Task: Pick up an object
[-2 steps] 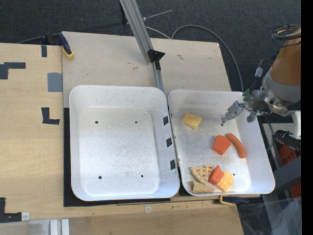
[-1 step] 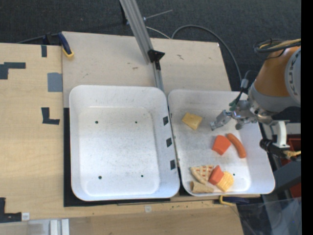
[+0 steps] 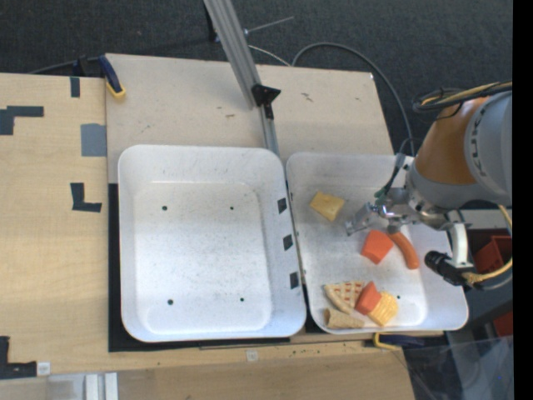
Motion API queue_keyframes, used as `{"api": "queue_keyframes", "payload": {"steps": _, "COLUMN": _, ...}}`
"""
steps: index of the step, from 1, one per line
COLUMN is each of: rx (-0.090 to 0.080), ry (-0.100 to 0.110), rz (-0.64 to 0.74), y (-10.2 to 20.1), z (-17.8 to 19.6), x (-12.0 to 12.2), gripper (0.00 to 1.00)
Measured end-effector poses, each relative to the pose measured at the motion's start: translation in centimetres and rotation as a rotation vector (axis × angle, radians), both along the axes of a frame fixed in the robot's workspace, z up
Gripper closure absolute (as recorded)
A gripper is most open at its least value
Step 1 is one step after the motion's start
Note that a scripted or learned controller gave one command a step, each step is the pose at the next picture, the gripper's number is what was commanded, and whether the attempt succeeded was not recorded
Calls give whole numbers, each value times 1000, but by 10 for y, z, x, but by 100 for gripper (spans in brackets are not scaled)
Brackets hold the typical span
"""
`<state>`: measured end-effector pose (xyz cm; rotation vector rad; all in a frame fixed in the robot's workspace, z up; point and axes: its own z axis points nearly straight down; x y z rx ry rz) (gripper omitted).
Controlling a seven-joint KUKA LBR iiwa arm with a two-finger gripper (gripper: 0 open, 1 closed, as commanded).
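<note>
While the gripper (image 3: 364,221) hovers (whether open or closed, I cannot tell), the orange block (image 3: 378,246) lies just at five o'clock.

Arm (image 3: 466,152) cut off at right edge, waffle cone (image 3: 343,317) partly hidden

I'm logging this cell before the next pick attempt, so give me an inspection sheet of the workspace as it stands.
Surface: wooden bench bearing left bin and right bin, side by side.
Job's things: all in the right bin: yellow wedge, orange block, orange carrot-like stick, and a cluster at the near edge, waffle piece, small orange-red piece, yellow ridged piece.
Clutter: grey tape patches on the bench.
Gripper: gripper low over the right bin, beside the orange block; nothing seen between its fingers.
Cables: black cable behind the bins; yellow cable at the arm.
Surroundings: dark carpet; slanted metal rail.
</note>
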<state>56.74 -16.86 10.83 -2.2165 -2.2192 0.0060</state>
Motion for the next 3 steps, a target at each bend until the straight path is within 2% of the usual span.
{"api": "queue_keyframes", "payload": {"steps": 1, "rx": -1, "ry": -3, "rz": 1, "y": 0, "z": 13, "x": 1, "gripper": 100}}
{"api": "queue_keyframes", "payload": {"steps": 3, "rx": -3, "ry": -12, "rz": 1, "y": 5, "z": 132, "x": 7, "gripper": 100}}
